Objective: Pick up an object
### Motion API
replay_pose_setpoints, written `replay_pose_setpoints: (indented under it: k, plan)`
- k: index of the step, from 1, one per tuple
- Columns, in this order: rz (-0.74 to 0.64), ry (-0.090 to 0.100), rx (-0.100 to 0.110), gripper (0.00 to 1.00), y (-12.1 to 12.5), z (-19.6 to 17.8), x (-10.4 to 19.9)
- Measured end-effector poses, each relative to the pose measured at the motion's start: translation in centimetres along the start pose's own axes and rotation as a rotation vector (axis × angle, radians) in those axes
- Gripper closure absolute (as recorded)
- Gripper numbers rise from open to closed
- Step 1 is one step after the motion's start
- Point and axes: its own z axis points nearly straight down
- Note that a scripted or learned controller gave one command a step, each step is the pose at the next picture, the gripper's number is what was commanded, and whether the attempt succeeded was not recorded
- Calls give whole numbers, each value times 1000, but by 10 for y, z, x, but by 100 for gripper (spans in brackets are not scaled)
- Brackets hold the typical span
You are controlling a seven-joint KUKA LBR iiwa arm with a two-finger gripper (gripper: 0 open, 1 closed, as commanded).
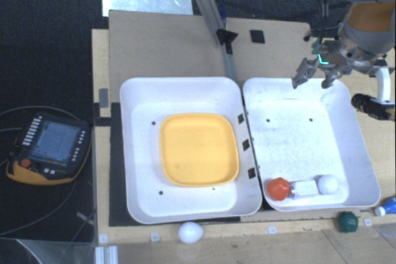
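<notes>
My gripper (314, 77) hangs open over the far edge of the right bin (309, 133), its two fingers spread apart with nothing between them. Along that bin's near wall lie an orange-red ball (279, 188), a white block (304, 188) and a white ball (327, 183) in a row. A yellow square plate (199, 149) fills the middle of the left bin (139, 151). The gripper is far from all of them, at the opposite end of the right bin.
A white egg-shaped object (190, 232) and a dark green ball (347, 221) lie on the bench outside the bins, near the front edge. A teach pendant (48, 146) rests on the floor at left. A slanted metal pole (207, 0) stands behind the bins.
</notes>
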Motion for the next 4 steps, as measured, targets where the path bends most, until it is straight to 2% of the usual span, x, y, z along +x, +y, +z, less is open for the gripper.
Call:
replay_pose_setpoints:
  k: [1,4]
  plan:
    - [0,0,0,0,0,0,0]
    - [1,0,3,0,9,142,12]
